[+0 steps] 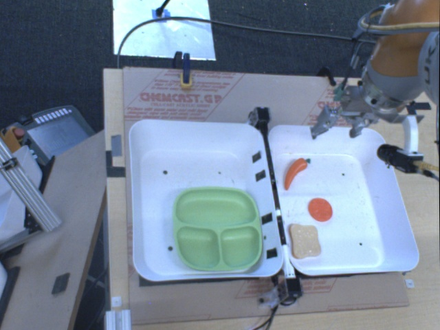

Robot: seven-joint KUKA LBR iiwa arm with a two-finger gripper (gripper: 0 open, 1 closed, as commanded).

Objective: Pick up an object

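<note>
The tool (338, 126) hangs open and empty, just beyond the carrot (295, 172). It should drop straight down, fingers straddling the carrot's narrow width.

Bright, even overhead light, no hard directional source visible. White bins (206, 143) run close to blown out; inner walls show only faint grey shading. Strong glare on the shiny metal sheet (163, 19) at top, which reads nearly white with patchy reflections. Dark carpet (55, 40) around it is underexposed and grainy. Shadows are soft and short: a thin one under the green tray (218, 227), slight ones beside the carrot (295, 172), the tomato slice (320, 210) and the bread (304, 240). Overall focus soft, low resolution, compression noise visible. Arm (402, 47) at upper right slightly blurred. Mild bending of straight lines toward the edges.
</note>
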